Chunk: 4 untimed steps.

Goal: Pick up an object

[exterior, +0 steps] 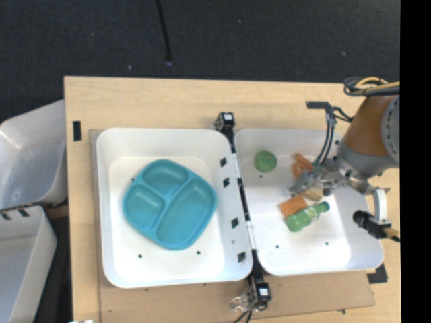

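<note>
Reaching arm: the grey arm (pixel 377 136) with its orange band comes in from the right and bends down over the right bin.
Jaws: the jaws (pixel 312 180) sit low among the cluster of things in the right bin; whether they are open, closed or gripping anything cannot be told, since the fingertips blur into the objects beneath.
Left bin: the shallow white left bin (pixel 108 247) holds one teal plate (pixel 170 204), lying flat near its middle.
Teal plate: smooth plastic, rounded outline, split by raised ridges into three compartments.
Right bin: the white right bin (pixel 337 258) holds a green ball (pixel 265 161), an orange block (pixel 293 206), a green bottle (pixel 305 217) and a second orange piece (pixel 302 160).
Green ball: round, matte, apart from the others towards the bin's upper left.
Orange block: flat and boxy, just below the jaws, touching the bottle.
Green bottle: glossy, lying on its side, neck pointing up-right.
Second orange piece: small, elongated, just above the jaws.
Desk: the desk (pixel 168 103) is pale wood grain with both bins resting on it side by side.
</note>
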{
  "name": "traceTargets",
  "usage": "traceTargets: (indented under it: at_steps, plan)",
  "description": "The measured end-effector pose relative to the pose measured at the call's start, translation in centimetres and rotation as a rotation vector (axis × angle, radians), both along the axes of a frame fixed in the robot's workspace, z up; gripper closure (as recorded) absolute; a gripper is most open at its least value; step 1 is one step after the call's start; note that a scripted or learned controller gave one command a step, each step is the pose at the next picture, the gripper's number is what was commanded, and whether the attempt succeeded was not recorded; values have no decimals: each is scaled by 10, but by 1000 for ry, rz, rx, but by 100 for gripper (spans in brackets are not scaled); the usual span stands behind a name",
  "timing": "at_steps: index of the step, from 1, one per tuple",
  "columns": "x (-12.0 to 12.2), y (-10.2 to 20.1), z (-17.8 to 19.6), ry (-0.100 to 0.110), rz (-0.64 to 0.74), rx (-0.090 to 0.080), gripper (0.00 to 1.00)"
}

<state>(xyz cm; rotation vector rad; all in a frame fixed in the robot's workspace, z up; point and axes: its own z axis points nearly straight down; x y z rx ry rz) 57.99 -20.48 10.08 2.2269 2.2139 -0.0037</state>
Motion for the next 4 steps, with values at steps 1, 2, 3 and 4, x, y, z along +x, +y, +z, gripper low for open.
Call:
traceTargets:
  at_steps: [1,2,3,4]
  plan:
    - [1,-1,12,-5,-2,0,100]
    - [3,-9,59,-7,-3,0,100]
    - [5,-11,105,-6,5,1,100]
    - [1,47,107,-1,12,3,100]
